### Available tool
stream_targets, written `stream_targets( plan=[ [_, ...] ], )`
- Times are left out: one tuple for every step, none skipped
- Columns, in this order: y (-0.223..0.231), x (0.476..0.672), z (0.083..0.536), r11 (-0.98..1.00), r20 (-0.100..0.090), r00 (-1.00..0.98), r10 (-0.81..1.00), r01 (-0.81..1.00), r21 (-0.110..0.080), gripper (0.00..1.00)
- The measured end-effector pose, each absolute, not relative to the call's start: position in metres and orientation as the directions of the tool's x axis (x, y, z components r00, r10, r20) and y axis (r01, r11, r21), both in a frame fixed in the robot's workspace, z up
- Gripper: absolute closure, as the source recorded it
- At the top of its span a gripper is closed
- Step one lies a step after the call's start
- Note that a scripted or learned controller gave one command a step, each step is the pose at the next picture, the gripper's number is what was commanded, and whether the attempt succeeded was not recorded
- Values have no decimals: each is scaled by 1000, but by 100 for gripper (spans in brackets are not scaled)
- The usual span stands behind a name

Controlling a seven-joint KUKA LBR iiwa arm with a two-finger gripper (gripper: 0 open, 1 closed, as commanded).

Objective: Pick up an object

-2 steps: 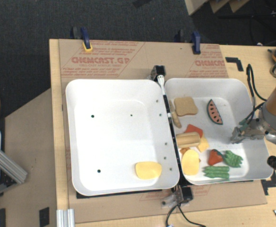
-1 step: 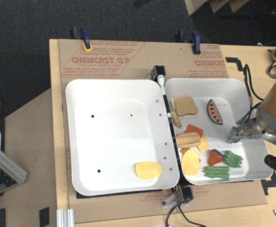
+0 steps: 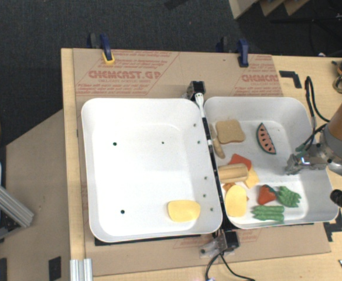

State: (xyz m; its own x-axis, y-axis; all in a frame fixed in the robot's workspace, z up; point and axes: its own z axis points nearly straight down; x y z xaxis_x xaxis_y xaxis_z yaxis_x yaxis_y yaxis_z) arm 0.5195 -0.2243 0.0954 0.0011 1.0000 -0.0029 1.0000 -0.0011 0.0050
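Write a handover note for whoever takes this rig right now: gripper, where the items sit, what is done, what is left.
Gripper: low over the right bin, right side, nothing seen between its fingers.
Right bin: bread slice, watermelon slice, hot dog bun, green beans, leafy green piece.
Left bin: one yellow piece near the front right corner.
Done: no pick visible.
Left: grasp an item and lift it.

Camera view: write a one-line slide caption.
Gripper low inside the right bin of toy food; one yellow piece in the left bin.
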Motion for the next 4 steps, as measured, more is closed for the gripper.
stream_targets(
  plan=[
    [-224, 526, 84, 0, -1, 0, 1000, 1000, 2, 100],
    [-224, 526, 95, -1, -3, 1, 1000, 1000, 5, 100],
    [-224, 534, 84, 0, -1, 0, 1000, 1000, 2, 100],
    [-224, 476, 84, -3, 2, 3, 1000, 1000, -6, 100]
  ],
)
